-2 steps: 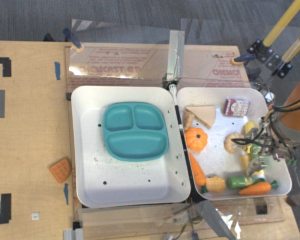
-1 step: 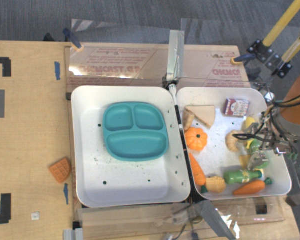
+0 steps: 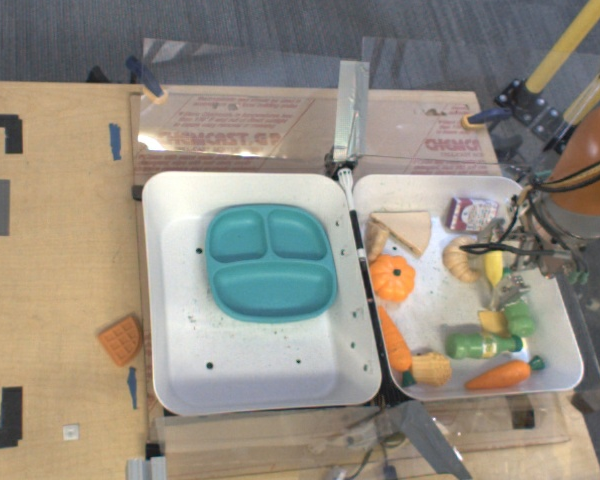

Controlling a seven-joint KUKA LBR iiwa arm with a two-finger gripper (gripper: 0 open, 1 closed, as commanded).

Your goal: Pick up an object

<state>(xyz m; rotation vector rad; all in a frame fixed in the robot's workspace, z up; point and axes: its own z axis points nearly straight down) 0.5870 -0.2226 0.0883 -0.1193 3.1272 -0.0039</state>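
1. I see the yellow toy piece in the right bin, touching the croissant.
2. Gripper hangs right over it; can't tell its state.
3. Green bottle and carrot lie below; teal tray sits in the left bin.

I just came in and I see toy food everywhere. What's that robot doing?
The robot arm is reaching into the right bin, which is full of toy food. Its tool is low over a yellow piece beside a green bottle and a small pumpkin. A teal divided plate sits in the left bin.
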